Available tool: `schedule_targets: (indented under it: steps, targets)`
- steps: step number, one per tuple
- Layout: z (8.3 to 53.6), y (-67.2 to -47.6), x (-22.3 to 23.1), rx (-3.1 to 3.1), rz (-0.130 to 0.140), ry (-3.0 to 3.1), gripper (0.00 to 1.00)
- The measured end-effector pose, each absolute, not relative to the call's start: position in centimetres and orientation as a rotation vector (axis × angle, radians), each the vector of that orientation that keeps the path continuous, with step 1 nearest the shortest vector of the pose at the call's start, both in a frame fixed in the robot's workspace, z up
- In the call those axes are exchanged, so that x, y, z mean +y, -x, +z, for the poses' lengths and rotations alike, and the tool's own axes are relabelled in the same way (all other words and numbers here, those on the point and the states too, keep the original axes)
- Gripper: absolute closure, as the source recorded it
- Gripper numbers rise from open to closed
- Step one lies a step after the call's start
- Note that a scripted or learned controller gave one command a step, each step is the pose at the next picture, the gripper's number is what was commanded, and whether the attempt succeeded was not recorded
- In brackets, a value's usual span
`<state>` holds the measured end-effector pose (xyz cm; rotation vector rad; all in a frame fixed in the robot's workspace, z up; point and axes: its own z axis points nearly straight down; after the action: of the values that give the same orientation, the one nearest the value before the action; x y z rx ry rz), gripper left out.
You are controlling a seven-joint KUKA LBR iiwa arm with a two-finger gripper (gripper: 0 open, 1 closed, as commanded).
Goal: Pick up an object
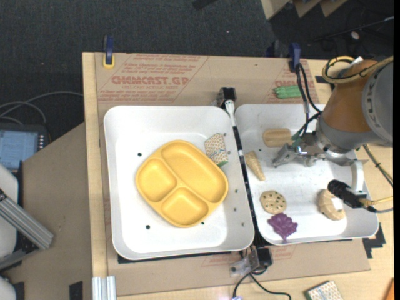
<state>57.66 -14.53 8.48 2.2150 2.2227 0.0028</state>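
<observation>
Right bin (300, 112): open floor mid-bin between cookie (273, 201), cone (254, 165), bread roll (275, 136). Grapes (282, 225) and pastry (330, 205) crowd front edge. Left bin (119, 167): yellow tray (181, 182) blocks centre.

You've got five loose pieces in the right bin: tan cylindrical bread roll (276, 136) at the back, pale cone (254, 165) by the left wall, chocolate-chip cookie (272, 200), purple grape bunch (282, 225) in front, beige pastry lump (330, 206) right.

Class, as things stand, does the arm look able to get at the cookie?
Probably yes: the cookie lies flat and uncovered in the right bin, apart from its neighbours, with the end effector nearby above it.
</observation>
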Motion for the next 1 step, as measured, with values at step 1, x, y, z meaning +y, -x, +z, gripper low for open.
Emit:
schedule_targets:
  steps: [1]
  targets:
    - [8.52,-63.94,-9.64,2.225,0.006,-2.212,0.00]
